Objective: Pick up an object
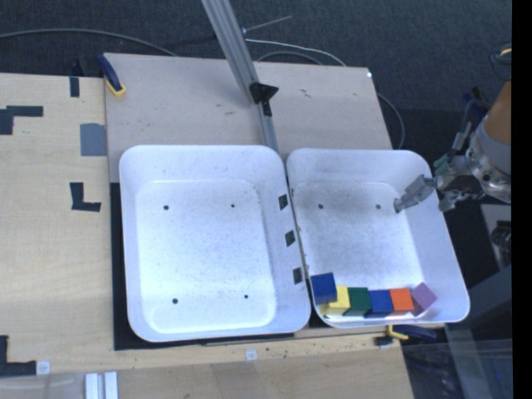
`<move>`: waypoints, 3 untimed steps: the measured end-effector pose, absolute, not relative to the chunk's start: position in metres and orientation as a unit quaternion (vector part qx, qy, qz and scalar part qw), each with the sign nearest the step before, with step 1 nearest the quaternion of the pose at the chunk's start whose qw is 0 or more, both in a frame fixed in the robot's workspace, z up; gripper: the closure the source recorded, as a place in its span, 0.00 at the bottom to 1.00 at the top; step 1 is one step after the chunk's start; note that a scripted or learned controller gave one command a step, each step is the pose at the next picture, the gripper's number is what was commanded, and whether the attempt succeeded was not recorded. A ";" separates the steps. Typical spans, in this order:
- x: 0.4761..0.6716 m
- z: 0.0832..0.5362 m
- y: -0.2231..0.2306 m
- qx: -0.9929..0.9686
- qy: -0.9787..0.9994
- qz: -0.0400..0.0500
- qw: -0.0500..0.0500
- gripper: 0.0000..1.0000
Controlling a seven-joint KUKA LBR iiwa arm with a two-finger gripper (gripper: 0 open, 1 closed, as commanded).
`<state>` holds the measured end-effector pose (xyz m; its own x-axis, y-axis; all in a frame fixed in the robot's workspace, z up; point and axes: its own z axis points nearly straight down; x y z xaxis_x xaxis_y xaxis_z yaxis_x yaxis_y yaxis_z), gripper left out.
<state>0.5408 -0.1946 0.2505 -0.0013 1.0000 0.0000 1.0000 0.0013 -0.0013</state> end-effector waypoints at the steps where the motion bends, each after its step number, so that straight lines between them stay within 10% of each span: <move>1: 0.654 0.343 -0.146 -0.704 -0.710 -0.003 -0.004 0.00; 2: 0.660 0.546 -0.173 -0.706 -0.708 -0.001 -0.003 0.00; 3: 0.609 0.470 -0.146 -0.707 -0.707 0.002 0.004 0.00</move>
